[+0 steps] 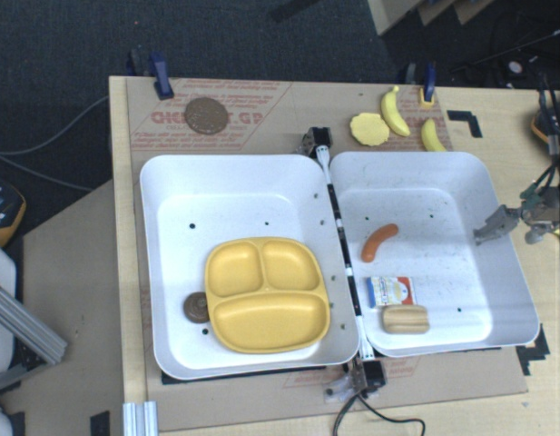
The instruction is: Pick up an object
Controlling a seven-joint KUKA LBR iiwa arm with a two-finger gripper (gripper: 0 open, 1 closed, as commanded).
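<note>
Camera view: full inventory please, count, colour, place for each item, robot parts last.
divided plate: 1, yellow, left bin
brown disc: 1, brown, left bin, touching the plate's left edge
sausage: 1, orange-red, right bin, near the divider
small packet: 1, white with blue and red print, right bin, lower left
bread-like block: 1, tan, right bin, just below the packet
bins: 2, white, side by side on the bench
bananas: 2, yellow, on the bench behind the right bin
yellow round piece: 1, yellow, left of the bananas
round brown disc: 1, brown, bench behind left bin
gripper: 1, grey, over the right bin's right rim
</note>
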